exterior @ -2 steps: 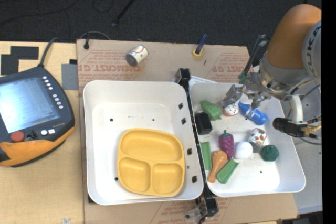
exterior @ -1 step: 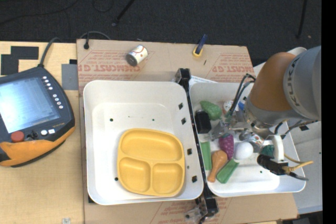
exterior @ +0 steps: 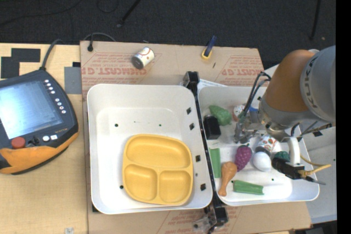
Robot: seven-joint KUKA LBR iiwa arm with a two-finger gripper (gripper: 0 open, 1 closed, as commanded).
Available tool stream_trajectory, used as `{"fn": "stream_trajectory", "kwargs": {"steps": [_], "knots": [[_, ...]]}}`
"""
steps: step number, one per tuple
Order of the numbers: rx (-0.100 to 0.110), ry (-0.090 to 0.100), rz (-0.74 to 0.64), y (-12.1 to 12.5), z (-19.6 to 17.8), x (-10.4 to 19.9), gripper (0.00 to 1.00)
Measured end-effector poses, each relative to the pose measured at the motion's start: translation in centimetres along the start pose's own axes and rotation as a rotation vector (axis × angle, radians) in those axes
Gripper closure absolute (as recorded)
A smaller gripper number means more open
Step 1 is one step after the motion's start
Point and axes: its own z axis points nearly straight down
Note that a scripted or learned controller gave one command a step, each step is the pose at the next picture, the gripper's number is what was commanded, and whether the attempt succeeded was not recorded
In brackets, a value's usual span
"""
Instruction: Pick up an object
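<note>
Hovering low in the right bin (exterior: 307, 192), the end effector (exterior: 245, 134), its grip impossible to tell, sits just above a purple toy (exterior: 243, 157). Approach step; next, descend and close.

Even, moderate overhead light; the white bins (exterior: 142, 101) read bright without glare, shadows stay soft, the upper frame falls dark, and detail is slightly soft.

Both bins (exterior: 104, 118) look like smooth white plastic with a faint sheen. The tray (exterior: 157, 168), well left of the claw (exterior: 243, 134), is matt yellow plastic. Just below the claw, the grapes (exterior: 243, 157) look bumpy and purple, and the egg (exterior: 261, 161) glossy white. The cardboard (exterior: 164, 66) is matt brown.
</note>
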Motion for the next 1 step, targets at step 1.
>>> {"fn": "stream_trajectory", "kwargs": {"steps": [1], "knots": [[-0.009,0.001,-0.018,1.32,-8.14,9.62,1.00]]}}
